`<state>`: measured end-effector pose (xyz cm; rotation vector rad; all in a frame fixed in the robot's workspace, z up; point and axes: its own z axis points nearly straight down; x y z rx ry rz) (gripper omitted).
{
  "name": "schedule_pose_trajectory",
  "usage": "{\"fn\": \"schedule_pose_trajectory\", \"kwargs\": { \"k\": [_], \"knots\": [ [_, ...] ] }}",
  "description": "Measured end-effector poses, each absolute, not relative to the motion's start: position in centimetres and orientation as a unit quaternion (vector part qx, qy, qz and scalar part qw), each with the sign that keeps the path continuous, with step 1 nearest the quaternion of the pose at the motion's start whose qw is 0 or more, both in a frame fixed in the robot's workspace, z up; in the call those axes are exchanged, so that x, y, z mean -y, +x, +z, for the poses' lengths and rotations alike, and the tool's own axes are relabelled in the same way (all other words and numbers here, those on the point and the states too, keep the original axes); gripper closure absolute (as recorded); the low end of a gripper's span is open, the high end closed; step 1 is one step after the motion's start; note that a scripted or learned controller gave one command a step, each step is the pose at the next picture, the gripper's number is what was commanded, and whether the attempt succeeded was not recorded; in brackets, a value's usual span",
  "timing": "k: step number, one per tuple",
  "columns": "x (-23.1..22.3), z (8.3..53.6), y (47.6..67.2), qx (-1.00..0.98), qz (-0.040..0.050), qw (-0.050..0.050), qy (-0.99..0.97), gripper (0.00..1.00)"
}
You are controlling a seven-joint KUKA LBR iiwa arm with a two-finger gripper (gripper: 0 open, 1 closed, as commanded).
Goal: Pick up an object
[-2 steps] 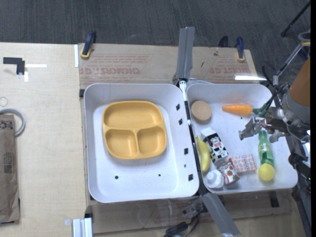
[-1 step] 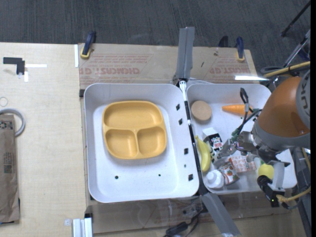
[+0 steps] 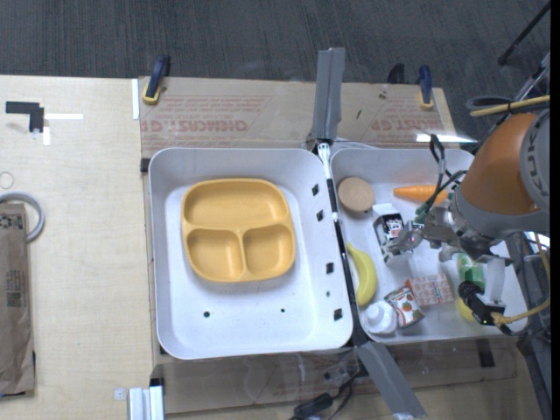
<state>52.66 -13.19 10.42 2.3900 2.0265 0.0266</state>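
tool (image 3: pixel 394 239) low mid right bin (image 3: pixel 398 338), banana (image 3: pixel 365 274) just beside

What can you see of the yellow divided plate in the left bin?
The yellow plate is a rounded-square tray, matte and plastic-looking, with three compartments: one wide one along the far side and two smaller ones nearer the camera. It lies flat and upright on the floor of the left bin, roughly central, slightly toward the far-left corner. Nothing sits in it. It stands apart from the bin walls, and nothing but the bin floor touches it.
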Motion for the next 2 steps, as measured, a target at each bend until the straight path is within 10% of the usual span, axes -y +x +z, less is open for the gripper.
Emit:
{"fn": "schedule_pose_trajectory", "kwargs": {
  "k": [1,2],
  "knots": [
    [13.2,10.4,52.7,-0.647,0.0086,0.004,0.763,0.00],
    [15.9,10.6,60.9,-0.640,0.0086,0.010,0.768,0.00]
  ]
}}
